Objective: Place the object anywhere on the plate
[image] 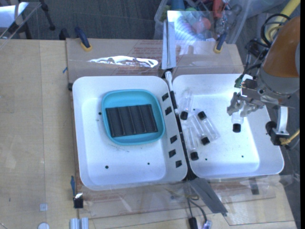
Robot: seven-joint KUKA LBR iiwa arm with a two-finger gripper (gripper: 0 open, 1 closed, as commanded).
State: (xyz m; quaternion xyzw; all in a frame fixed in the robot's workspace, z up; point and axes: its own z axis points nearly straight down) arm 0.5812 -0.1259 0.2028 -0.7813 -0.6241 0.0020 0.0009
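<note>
A teal plate (107, 100) lies in the left bin (86, 142) with a dark ribbed block (131, 119) resting on it. Several clear vials with black caps (204, 126) lie loose in the left half of the right bin (267, 161). My gripper (240, 112) hangs over the right part of that bin, well away from the plate. Another clear vial with a black cap (236, 126) sits right under the gripper's tip. Whether it is held or lying on the bin floor is unclear.
A raised divider with black clips (172, 128) runs between the two bins. A clear box of colourful items (205, 4) stands behind the bins. Cables and arm hardware (279, 128) crowd the right bin's right edge.
</note>
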